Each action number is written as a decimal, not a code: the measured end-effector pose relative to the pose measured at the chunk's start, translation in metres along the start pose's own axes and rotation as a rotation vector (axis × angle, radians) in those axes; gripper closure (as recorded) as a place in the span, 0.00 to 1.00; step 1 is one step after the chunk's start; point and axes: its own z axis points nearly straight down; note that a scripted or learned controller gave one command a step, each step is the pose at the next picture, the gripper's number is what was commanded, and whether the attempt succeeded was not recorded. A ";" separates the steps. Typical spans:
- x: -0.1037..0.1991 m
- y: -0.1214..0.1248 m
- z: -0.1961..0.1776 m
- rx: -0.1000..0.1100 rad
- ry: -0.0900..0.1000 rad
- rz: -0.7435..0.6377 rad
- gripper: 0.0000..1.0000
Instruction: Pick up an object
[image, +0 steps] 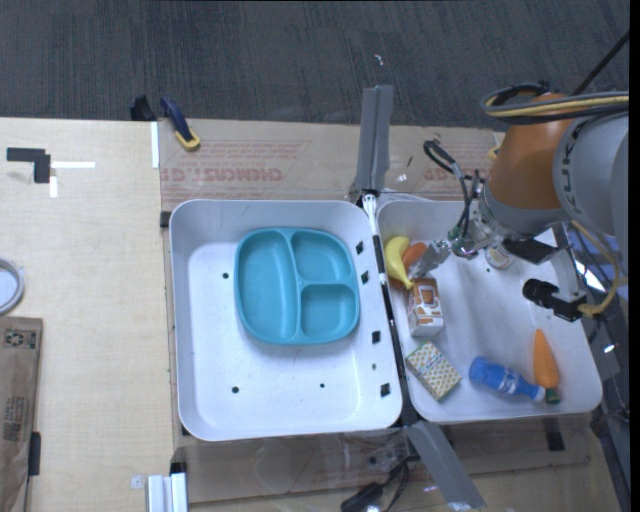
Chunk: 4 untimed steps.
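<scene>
My gripper (428, 260) hangs low at the back left of the right bin (500, 320). It is right beside a yellow banana (397, 256) and a small orange item (414, 252), and just above a small white and orange carton (426, 306). Nearer the front lie a yellowish patterned box (433, 369), a blue bottle (505, 380) and an orange carrot (544, 360). The wrist hides how the gripper meets the banana and the orange item.
A teal divided plate (298, 286) lies in the left bin (200, 330). A grey divider post (376, 130) stands behind the two bins. A black fitting (545, 294) on the arm hangs over the right bin. Cables run at the far right.
</scene>
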 end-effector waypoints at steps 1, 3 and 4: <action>0.001 -0.014 -0.005 0.006 0.005 -0.450 0.00; 0.014 -0.103 -0.027 0.028 0.020 -0.320 0.00; 0.025 -0.147 -0.009 0.025 0.022 -0.454 0.00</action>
